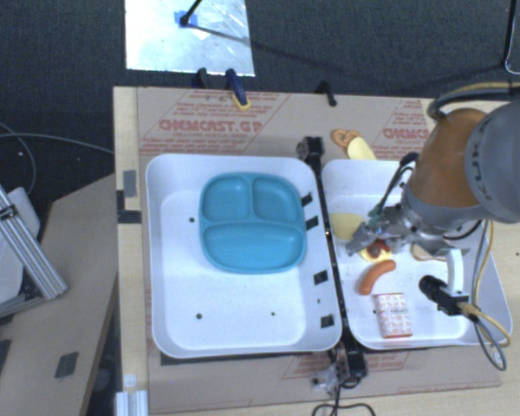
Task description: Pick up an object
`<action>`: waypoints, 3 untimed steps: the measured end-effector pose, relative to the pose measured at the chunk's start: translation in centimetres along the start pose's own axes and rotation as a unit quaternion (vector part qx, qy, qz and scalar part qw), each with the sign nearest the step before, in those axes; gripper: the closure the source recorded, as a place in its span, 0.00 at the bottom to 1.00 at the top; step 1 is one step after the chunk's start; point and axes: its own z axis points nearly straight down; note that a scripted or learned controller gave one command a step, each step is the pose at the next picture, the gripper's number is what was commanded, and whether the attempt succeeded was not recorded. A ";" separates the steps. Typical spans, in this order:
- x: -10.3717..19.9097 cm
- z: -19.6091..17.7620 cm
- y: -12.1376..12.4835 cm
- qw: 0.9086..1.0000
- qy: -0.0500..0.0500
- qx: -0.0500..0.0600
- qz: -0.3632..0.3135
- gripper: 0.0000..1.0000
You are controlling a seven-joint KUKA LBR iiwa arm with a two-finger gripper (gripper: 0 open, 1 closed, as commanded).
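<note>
My gripper [371, 239] is low in the right bin [355, 176], near its left wall. It hovers over a small red object [380, 250] that is partly hidden beneath it. A yellow item [347, 226] lies just to the gripper's left. An orange sausage-shaped piece [375, 276] rests just in front of the gripper. Closer to the bin's front edge lies a red-and-white packet [392, 313]. A beige object [430, 251] peeks out from under the arm's wrist.
The left bin [178, 319] holds a blue divided plate [250, 222]. A yellow piece [361, 151] and an orange piece [341, 136] lie on the cardboard behind the right bin. Cables [485, 319] trail along the right bin's right side.
</note>
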 end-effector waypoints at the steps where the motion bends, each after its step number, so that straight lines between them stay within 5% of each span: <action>1: -0.4 -2.0 0.3 1.000 -0.002 -0.007 0.003 1.00; 2: 9.9 -18.3 1.1 1.000 0.000 -0.016 -0.004 1.00; 3: 14.7 -14.3 0.9 1.000 -0.001 -0.005 0.000 1.00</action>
